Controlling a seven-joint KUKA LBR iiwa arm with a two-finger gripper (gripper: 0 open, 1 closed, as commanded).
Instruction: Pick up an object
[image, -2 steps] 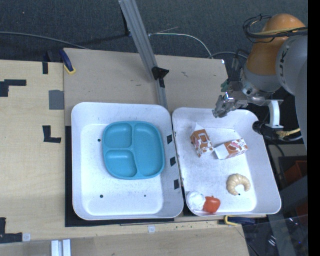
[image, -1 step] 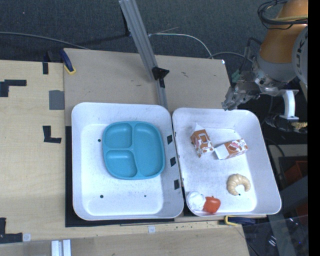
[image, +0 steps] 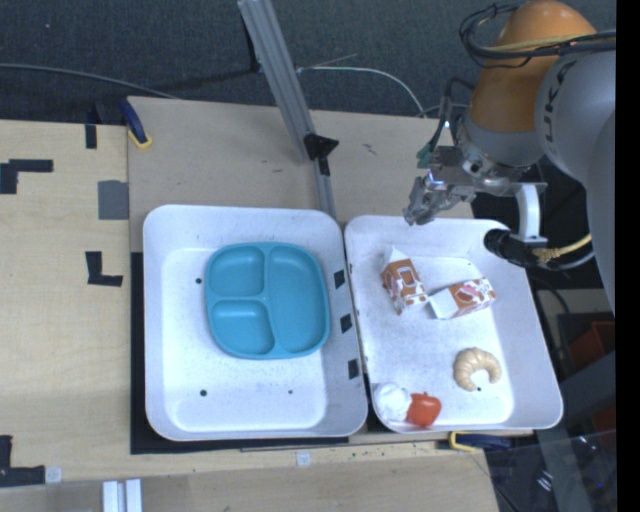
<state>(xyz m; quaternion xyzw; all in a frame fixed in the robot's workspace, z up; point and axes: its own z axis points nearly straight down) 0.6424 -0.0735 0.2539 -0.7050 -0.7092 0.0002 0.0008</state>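
Note:
The right bin (image: 520, 300) holds two small orange-and-white cartons, one (image: 402, 283) nearer its centre and one (image: 463, 298) lying to its right. A tan croissant (image: 477, 367) lies lower down, and a red-and-white object (image: 410, 407) sits at the bin's near left corner. My gripper (image: 423, 208) hangs over the far edge of the right bin, above and behind the cartons. Nothing shows between its fingers.
A teal divided plate (image: 268, 300) lies in the left bin (image: 170, 330). A grey metal post (image: 290, 95) slants up from between the bins at the back. Black cables (image: 530, 250) run beside the arm at the right.

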